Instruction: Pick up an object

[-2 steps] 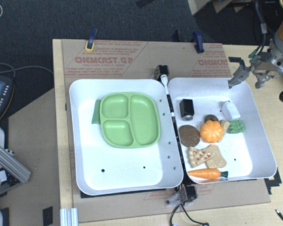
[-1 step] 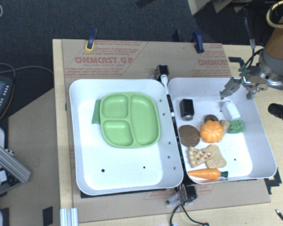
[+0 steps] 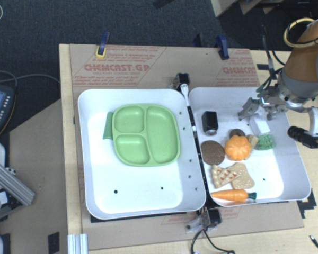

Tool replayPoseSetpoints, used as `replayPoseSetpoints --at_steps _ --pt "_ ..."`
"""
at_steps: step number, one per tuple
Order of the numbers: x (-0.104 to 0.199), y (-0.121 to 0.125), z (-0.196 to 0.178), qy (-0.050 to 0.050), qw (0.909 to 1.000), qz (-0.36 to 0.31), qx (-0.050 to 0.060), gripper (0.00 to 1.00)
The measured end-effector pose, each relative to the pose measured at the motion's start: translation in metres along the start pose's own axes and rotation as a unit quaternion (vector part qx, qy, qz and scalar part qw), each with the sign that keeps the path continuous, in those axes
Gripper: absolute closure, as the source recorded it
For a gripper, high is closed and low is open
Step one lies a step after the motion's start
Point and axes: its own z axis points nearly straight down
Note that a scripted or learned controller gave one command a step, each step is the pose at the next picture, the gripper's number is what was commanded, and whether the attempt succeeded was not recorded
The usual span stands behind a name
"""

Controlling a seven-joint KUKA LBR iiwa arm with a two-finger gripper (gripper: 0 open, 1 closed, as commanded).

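The right bin (image 3: 291, 173) holds several toy foods. Among them are a black block (image 3: 209, 121), a brown round patty (image 3: 212, 152), an orange fruit (image 3: 238, 147), a small green piece (image 3: 264, 141), a pizza slice (image 3: 222, 174), a tan biscuit (image 3: 244, 181) and a carrot (image 3: 230, 196) at the front rim. My gripper (image 3: 259, 111) hangs over the bin's back right part, behind the orange fruit and the green piece. It is open, with nothing between its fingers.
A green divided plate (image 3: 146, 134) lies in the left bin (image 3: 138, 194). The grey and orange arm (image 3: 303, 62) comes in from the right over the bench edge. A black clip (image 3: 182, 80) sits where the two bins meet at the back.
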Motion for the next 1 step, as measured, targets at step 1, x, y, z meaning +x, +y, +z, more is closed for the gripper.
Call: replayPoseSetpoints --at_steps 1 --pt "-0.003 0.0045 0.0312 -0.005 0.9999 0.001 -0.011 0.0"
